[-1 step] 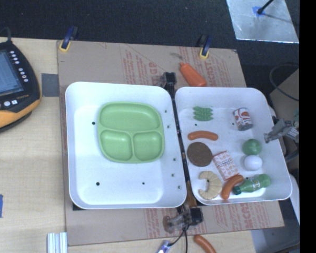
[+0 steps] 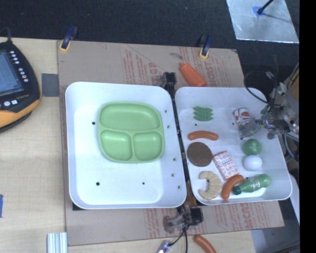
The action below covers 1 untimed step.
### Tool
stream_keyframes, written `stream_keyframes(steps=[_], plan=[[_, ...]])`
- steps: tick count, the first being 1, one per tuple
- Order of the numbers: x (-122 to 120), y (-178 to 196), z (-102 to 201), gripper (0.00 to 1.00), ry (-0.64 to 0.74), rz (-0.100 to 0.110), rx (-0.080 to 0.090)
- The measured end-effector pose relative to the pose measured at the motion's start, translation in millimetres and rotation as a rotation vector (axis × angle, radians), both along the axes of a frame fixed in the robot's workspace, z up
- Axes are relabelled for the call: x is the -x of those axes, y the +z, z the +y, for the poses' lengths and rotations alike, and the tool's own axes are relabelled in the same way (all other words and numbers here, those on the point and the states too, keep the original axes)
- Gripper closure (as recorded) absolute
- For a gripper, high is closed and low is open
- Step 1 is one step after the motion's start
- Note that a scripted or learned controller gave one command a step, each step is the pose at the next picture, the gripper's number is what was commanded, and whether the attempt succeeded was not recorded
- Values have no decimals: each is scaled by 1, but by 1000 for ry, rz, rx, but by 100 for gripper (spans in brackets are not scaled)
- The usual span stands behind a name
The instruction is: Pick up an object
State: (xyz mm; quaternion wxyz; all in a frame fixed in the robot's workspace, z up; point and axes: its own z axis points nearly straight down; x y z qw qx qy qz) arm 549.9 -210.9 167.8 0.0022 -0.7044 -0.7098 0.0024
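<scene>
A teach pendant (image 2: pixel 8 86) sits at the bench's left edge. The left bin (image 2: pixel 76 157) holds a green divided plate (image 2: pixel 130 131), with bare white floor around it. The right bin (image 2: pixel 282 186) is crowded: sausage (image 2: pixel 202 136), brown disc (image 2: pixel 199 153), red-printed packet (image 2: pixel 226 164), white egg (image 2: pixel 252 162), green bottle (image 2: pixel 254 183). The jaws (image 2: pixel 254 125) hang over its right edge; whether wide or narrow, I cannot tell.
</scene>
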Motion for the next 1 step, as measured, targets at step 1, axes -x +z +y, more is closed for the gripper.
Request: stream_keyframes(steps=[1], plan=[[-44, -77, -1, 0, -1, -2, 2]])
